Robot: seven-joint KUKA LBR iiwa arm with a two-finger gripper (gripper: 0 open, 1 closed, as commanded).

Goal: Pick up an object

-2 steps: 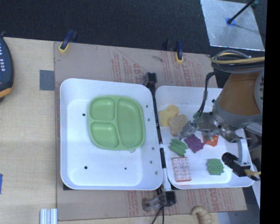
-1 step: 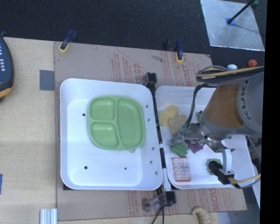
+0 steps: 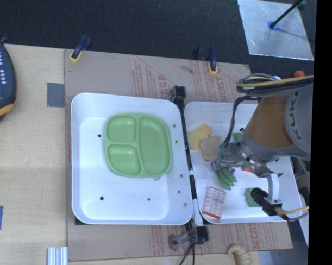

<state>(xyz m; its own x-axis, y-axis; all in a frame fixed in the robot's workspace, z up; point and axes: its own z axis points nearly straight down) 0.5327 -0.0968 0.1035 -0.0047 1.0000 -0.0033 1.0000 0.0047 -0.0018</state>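
At the far left edge of the frame sat a dark pendant (image 3: 1, 77) with an orange rim, on the wooden bench (image 3: 28, 173). A grey tape patch (image 3: 56, 94) lay just right of it, beside the cardboard sheet (image 3: 157, 74) under both bins. The left bin (image 3: 85, 197) held a green divided plate (image 3: 138, 145), lying flat a little above the bin's middle. Clamps (image 3: 77, 49) pinned the cardboard along its top edge.

In the right bin (image 3: 210, 112), a yellow piece (image 3: 198, 135) and a tan piece (image 3: 210, 147) lay touching near the upper left corner. A small printed packet (image 3: 214, 202) rested at the lower left rim. Just right of the tan piece, my gripper (image 3: 224, 165) was down over a green leafy toy (image 3: 227, 178) at mid-bin; whether my fingers were spread or pinching it could not be told, my own wrist covering them. Another green toy (image 3: 254, 197) lay toward the lower right, near a black fitting. My arm (image 3: 272, 125), orange-banded, entered from the right. A tan curled object (image 3: 239, 258) sat on the bench below the right bin.
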